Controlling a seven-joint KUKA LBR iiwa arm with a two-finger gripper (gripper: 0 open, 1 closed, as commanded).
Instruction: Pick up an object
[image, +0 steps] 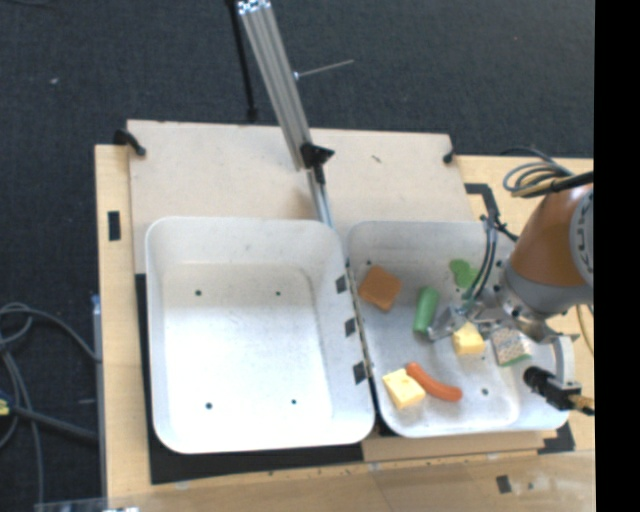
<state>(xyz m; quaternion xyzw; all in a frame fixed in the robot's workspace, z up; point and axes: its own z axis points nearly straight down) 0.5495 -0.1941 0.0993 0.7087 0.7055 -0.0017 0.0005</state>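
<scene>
5 small objs in my right bin (400, 238), all loose on the floor. Orange-brown block (379, 288) near the left wall, turned diagonal. Green cylinder (426, 309) mid-bin, lying nearly upright in view. 2nd green piece (461, 272) farther back, partly behind my cables. Small yellow chunk (468, 342) just beside my gripper (452, 325); can't tell if touching. Yellow block (404, 388) at front, w/ orange-red sausage shape (435, 384) lying slanted right next to it.

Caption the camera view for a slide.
End effector low in the right bin beside green cylinder and yellow block.
</scene>
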